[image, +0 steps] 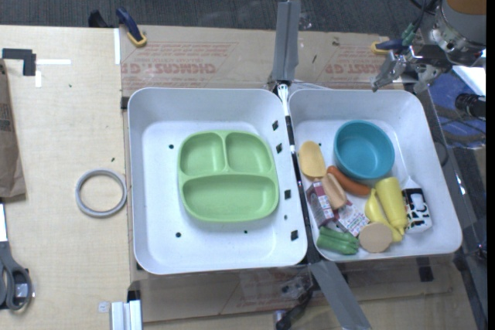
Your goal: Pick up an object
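My gripper [402, 76] hangs over the far edge of the right bin [442, 189], up at the top right, with its two fingers spread and nothing between them. Below it in that bin lie a blue bowl [363, 151], a yellow banana-like toy [390, 203], an orange carrot [354, 184], a hot dog [334, 188], a yellow scoop-shaped piece [312, 160], a green pepper [336, 241], a tan disc [377, 237], a black and white packet [417, 209] and small wrappers [320, 202]. The gripper touches none of them.
The left bin [147, 189] holds a green divided plate [228, 175]. A grey clamp bar [287, 42] stands between the bins at the back. On the bench at the left lie a tape ring [101, 192], scissors [11, 286] and a blue clip [131, 25].
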{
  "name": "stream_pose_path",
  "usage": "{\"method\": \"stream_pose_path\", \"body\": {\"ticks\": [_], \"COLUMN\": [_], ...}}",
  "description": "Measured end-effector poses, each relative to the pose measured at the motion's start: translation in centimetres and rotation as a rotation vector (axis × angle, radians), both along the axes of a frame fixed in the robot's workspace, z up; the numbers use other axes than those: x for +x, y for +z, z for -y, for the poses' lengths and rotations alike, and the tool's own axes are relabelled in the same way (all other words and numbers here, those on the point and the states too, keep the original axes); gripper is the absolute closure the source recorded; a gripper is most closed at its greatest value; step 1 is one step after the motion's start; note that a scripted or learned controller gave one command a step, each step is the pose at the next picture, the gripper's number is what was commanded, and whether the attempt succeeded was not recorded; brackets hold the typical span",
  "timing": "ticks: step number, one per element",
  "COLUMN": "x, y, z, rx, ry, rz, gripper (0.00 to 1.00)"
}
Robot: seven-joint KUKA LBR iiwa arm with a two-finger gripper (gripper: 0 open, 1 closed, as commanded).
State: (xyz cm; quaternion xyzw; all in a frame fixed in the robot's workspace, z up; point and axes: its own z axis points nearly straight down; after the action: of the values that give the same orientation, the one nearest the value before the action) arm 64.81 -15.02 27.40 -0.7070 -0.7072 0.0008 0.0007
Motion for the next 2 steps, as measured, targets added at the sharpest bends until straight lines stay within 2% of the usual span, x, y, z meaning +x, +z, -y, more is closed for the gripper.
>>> {"method": "stream_pose_path", "body": {"ticks": [1,2], "x": [-1.9,-0.7], "y": [-12.7,-18.2], "z": [0.3,1.2], "rx": [-0.001,-0.001], "ry": [0.012,0.064], "rz": [0.0,0.001], "gripper": [0.0,0.0]}}
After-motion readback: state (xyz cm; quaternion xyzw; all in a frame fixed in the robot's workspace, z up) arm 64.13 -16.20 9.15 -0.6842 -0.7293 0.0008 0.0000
